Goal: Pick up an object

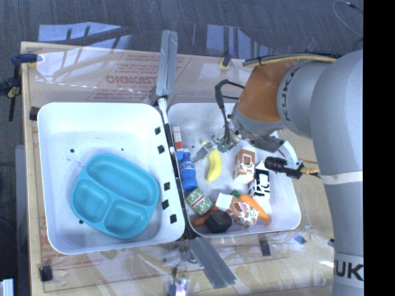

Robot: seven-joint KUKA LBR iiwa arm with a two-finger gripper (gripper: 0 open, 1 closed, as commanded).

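**Over the right bin: crowded pick, jaw state unreadable**

Below the orange-banded wrist, the gripper (223, 142) sits low in the right bin (285, 217), near its back half. Cannot tell whether it is spread, pressed together or pinching anything; the tip is too small and cluttered to read.

Candidate objects: banana (213, 166) just in front of the tool, white carton (244, 165) beside it toward the arm, blue bottle (186, 171) further out along the divider (174, 184). More clutter sits beyond those at the near wall: green can (198, 200), black object (218, 222), orange carrot (258, 207), patterned box (244, 211).

Risks, my read:
- Banana is curved and smooth, likely rolls or squirts out of a pinch unless taken across its middle.
- Objects touch or nearly touch, so a descent could wedge a finger on a neighbour or drag two things up.
- Cable (290, 168) hangs beside the wrist and could snag the carton.

Room: tight on every side of the tool. Open space is straight up, then across the divider to the left bin (55, 128), which holds the blue tray (115, 194).
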